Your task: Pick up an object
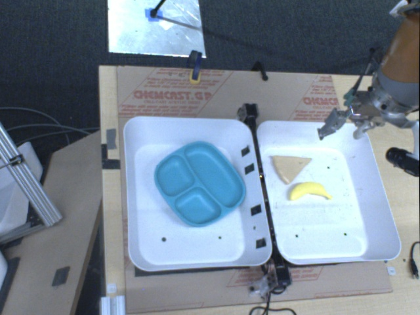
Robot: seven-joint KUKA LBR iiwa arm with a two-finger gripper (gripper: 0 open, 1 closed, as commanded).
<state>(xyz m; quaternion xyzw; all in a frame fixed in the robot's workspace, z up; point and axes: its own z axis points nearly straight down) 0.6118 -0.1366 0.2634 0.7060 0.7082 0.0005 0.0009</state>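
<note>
Two shallow white bins are lying side by side on the bench, and their front rims are the parts sitting closest to the camera. Inside the left bin (141, 241) a blue divided plate (199, 183) is resting flat, turned a little at an angle, with its three compartments facing up. Inside the right bin (367, 235) a yellow banana (310, 191) is lying near the middle of the floor, and a tan wedge-shaped piece (289, 167), looking like a slice of bread or sandwich, is lying just beside it on the far side; I cannot tell if the two are touching. The gripper (344, 128) is hanging over the far right corner of the right bin, above the rim area, well apart from the banana and the wedge. Its two fingers are standing spread wide and nothing is sitting between them. The grey arm with its orange band (401, 51) is reaching in from the right edge. Under the bins a brown cardboard sheet (170, 90) with red printing is covering the bench, and behind it a shiny metal plate (156, 18) is lying on the dark floor.
</note>
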